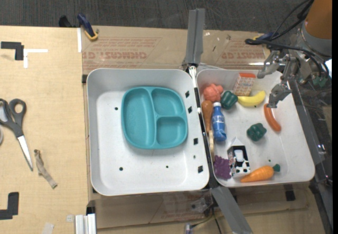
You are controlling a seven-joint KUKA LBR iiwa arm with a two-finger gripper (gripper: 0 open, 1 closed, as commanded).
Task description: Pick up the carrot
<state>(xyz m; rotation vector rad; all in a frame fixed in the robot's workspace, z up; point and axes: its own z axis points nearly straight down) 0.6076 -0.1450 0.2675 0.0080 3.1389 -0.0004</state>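
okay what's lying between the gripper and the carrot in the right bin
In the camera view, the gripper hangs over the right bin's far side; the carrot lies near its front edge. Between them lie a red sausage and a dark green pepper.

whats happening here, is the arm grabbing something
Not yet. The gripper hangs over the back right of the right bin, just above a hot dog and near a banana. Nothing shows between its fingers. The carrot lies untouched at the front of that bin, beside a small black and white carton. The left bin holds a teal divided plate.
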